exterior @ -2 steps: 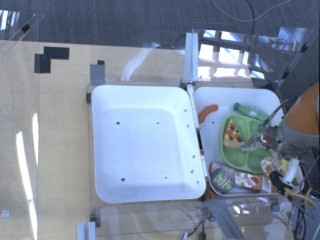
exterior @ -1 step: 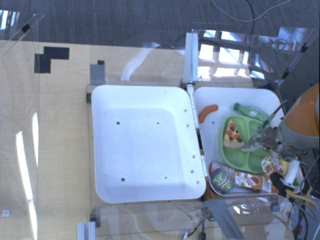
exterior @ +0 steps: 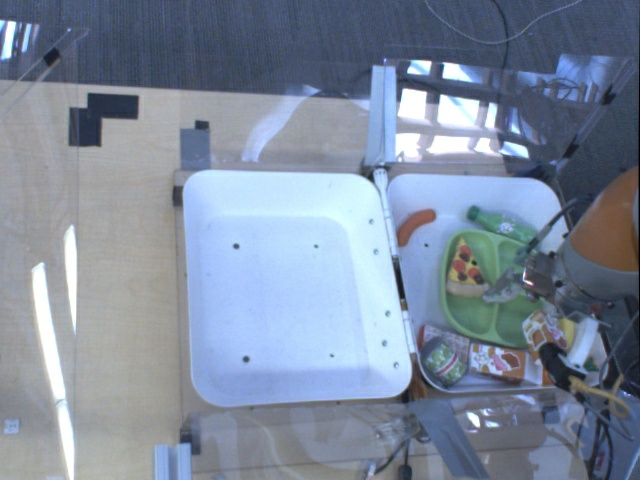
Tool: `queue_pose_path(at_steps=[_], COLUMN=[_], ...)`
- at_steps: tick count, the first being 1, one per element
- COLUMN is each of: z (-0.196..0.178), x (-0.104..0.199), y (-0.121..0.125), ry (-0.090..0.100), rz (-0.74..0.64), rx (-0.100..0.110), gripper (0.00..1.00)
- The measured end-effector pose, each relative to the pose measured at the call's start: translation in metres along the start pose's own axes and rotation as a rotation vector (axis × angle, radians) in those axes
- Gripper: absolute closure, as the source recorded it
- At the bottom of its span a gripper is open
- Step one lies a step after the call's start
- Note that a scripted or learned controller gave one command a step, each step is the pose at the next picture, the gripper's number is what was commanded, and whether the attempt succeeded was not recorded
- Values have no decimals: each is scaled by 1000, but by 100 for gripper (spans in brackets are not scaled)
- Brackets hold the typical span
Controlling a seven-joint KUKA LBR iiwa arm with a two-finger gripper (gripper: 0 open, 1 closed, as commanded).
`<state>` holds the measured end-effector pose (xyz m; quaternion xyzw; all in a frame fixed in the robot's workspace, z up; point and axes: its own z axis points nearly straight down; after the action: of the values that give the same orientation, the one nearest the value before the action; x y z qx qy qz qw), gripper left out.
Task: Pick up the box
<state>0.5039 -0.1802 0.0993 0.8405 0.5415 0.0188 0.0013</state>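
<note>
Jaws first: whether they are spread or pressed together I cannot tell, since the gripper (exterior: 503, 287) is a small grey tangle seen at a slant, and nothing can be made out between them. It hangs over the right part of the green tray (exterior: 478, 313), perhaps touching it, though contact cannot be confirmed from this view.

Going by size, the left bin (exterior: 285, 288) comes first, then the right bin (exterior: 535, 196), where all the objects lie. The arm (exterior: 605, 248) reaches in over its right side. The green tray takes up the middle of that bin and carries a toy pizza slice (exterior: 464, 266). A green bottle (exterior: 500, 225) lies behind the tray, and an orange sausage (exterior: 416, 225) lies near the bin's left wall.

The box (exterior: 498, 362) lies flat along the near wall of the right bin. It sits in front of the tray, just beside a round green-topped can (exterior: 445, 356) on its left, and apart from the gripper.

By its look it is a small printed carton: probably light, fairly stiff along its edges, yielding on its broad faces, and a little slick. Because it lies flat, the likely hold is across its narrow width from above. The near wall and the can beside it leave little room, so a careless close could push it away instead of pinching it
</note>
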Motion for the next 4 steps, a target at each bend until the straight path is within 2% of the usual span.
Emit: queue_pose_path(at_steps=[4], z=[1], x=[0], y=[-3], ry=[-12], rz=[-86], rx=[-7], gripper=[0])
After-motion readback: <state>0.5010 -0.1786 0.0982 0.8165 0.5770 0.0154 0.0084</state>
